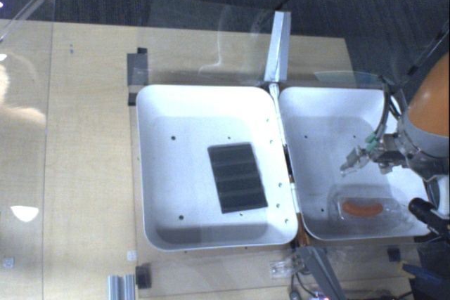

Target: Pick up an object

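Poised above the right bin point(309, 105), the gripper point(358, 159) hangs over an orange object point(362, 208) near the front wall; its finger state cannot be told.

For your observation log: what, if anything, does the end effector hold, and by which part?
Nothing visibly: the end effector hangs above the right bin, apart from the orange object.
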Robot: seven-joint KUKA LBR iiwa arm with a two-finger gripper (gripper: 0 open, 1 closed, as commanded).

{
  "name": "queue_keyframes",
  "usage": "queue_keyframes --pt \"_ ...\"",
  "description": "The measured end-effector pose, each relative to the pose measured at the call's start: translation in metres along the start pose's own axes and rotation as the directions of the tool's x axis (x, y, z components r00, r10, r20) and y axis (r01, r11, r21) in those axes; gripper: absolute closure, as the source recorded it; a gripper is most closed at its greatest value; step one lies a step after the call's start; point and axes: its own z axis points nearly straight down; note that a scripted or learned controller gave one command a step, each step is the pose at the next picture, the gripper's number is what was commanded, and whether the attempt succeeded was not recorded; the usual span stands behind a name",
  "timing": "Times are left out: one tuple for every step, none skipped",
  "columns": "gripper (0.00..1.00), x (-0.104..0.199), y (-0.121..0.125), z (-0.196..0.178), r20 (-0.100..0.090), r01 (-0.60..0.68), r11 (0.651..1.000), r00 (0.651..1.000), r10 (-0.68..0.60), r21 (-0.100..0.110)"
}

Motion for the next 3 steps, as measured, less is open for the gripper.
queue_keyframes --pt "0.00 0.021 0.004 0.116 0.003 0.165 0.986 0.986 -0.165 -0.013" --pt "1.00 0.022 0.007 0.104 0.006 0.166 0.986 0.986 -0.166 -0.023" --pt "0.00 0.022 0.007 0.104 0.006 0.166 0.986 0.986 -0.166 -0.023"
